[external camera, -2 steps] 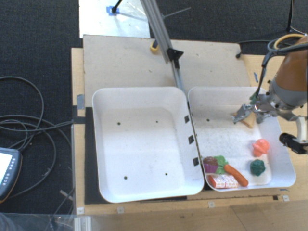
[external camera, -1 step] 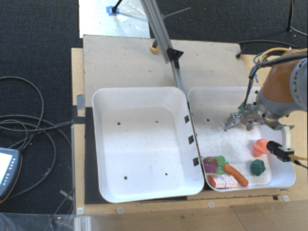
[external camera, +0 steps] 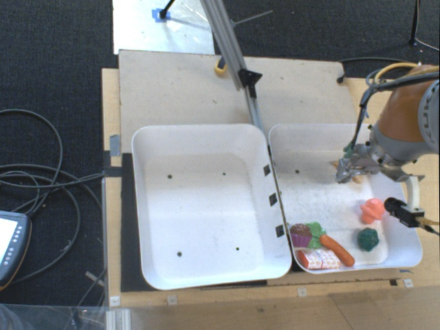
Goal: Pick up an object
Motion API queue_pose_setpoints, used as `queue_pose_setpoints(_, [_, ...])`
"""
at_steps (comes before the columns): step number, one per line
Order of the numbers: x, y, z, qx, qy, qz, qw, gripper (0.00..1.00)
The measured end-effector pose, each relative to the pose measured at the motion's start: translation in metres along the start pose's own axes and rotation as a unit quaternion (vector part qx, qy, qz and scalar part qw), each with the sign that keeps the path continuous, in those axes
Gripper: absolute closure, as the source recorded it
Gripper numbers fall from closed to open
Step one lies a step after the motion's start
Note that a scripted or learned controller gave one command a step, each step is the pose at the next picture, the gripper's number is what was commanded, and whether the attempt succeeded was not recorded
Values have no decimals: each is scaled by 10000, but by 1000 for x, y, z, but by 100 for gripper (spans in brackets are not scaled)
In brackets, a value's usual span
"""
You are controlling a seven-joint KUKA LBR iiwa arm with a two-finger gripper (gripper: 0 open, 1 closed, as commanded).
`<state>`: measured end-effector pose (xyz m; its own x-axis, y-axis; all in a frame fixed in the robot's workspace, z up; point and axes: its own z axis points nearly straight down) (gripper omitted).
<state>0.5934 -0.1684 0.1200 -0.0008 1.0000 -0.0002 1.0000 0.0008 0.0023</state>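
The left bin (external camera: 206, 205) sits at the nine o'clock side of the bench, its white floor marked with a few dark dots. A grey pole (external camera: 230, 43) slants down from twelve o'clock and ends at the seam where the two bins meet.

The right bin (external camera: 302, 150) holds all the small objects, bunched toward its five o'clock corner. Moving across that cluster: a purple toy (external camera: 300, 235) with a green piece (external camera: 316, 229) touching it, just beside the divider; below them, at six o'clock, a red and white packet (external camera: 318, 258) against the front wall; a carrot (external camera: 337, 250) lying at a slant, touching the packet; then, toward three o'clock, a dark green toy (external camera: 368, 239) and above it a pink-orange toy (external camera: 372, 210).

The gripper (external camera: 349, 170) hangs over the bare middle of the right bin, at about eleven o'clock from the pink-orange toy and well apart from the cluster. How wide the jaws stand cannot be told, as the tips are a small blurred shape, and nothing can be made out between them.

As a judgement, the pick appears not yet done: every object lies on the bin floor. What is left is to choose a target, probably the nearby pink-orange toy, come over it, descend, close and lift.
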Motion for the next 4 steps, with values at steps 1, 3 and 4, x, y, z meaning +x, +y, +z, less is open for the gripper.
queue_pose_setpoints(1, [-10, 0, -60, -27, -13, 2, 10000, 100])
queue_pose_setpoints(3, [-10, -7, -157, -24, -11, -22, 10000, 100])
queue_pose_setpoints(4, [47, 3, -160, -6, 7, -53, 10000, 100])
